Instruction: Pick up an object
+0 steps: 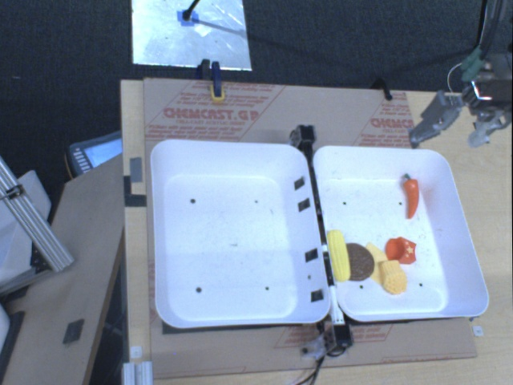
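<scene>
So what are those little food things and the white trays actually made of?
The corn cob and orange pepper look like moulded plastic toys: flat, uniform colour with a slight sheen. The brown disc looks matte, maybe plastic or rubber; hard to tell. The white bins seem thin formed plastic, smooth with rounded rims. The board beneath is printed cardboard.

Orange chili pepper point(411, 196), corn cob point(337, 255), brown disc point(359, 261) lie in right bin point(449, 299).
</scene>
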### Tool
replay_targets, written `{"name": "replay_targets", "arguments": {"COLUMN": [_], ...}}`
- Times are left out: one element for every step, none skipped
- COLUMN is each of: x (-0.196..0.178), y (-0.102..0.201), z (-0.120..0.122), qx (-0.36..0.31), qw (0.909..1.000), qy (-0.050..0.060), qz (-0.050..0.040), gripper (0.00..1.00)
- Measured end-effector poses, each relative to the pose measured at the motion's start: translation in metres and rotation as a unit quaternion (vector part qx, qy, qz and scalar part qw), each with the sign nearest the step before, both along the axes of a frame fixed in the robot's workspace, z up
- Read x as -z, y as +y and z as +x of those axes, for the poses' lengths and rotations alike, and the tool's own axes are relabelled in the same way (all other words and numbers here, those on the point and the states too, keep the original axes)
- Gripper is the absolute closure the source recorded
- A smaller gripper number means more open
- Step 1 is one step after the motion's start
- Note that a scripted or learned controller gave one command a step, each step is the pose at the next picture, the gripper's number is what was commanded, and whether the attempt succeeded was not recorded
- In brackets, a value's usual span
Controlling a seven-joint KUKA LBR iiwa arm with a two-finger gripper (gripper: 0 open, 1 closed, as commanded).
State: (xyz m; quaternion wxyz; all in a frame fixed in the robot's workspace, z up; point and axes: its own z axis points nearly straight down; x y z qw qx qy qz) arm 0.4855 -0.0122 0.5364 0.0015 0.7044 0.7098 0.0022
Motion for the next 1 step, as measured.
{"name": "replay_targets", "arguments": {"x": [0.1254], "y": [-0.0555], "z": [0.0082], "qx": [0.006], "qw": [1.0], "qy": [0.007], "qz": [-0.0011], "gripper": [0.0]}}
